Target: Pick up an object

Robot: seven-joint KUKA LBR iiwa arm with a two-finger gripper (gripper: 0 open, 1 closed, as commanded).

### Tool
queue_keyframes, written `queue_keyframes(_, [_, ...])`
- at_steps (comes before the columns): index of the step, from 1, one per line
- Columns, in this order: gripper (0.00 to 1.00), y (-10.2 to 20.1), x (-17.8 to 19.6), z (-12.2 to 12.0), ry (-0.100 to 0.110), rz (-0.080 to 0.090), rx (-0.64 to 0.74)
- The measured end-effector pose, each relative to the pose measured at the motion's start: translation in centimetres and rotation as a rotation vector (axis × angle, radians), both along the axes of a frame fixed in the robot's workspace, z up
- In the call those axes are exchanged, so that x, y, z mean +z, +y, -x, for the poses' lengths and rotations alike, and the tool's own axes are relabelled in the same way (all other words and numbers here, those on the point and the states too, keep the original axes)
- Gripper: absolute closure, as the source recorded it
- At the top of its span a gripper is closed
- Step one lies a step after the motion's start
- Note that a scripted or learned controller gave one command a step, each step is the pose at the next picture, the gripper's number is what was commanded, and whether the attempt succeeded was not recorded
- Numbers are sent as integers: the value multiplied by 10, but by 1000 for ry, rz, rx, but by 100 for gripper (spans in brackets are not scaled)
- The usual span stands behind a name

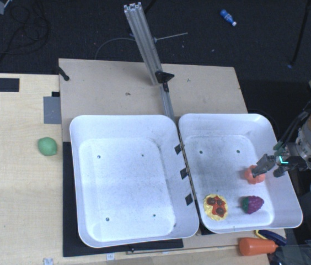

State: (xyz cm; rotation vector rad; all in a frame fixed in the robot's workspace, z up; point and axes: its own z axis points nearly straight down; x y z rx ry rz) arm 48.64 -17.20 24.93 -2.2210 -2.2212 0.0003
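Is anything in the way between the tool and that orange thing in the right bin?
Nothing visible. The tool is right at the orange thing near the right bin's right side. The purple thing and the yellow thing lie nearer the front, apart from it.

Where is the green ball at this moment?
The green ball lies on the wooden bench, outside the bins, to the left of the left bin in the camera view.

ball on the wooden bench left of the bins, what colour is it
Green: the small round ball, seen in the camera view.
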Motion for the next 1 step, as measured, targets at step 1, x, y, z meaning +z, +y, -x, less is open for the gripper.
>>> queue_keyframes(1, [0, 0, 0, 0, 0, 0, 0])
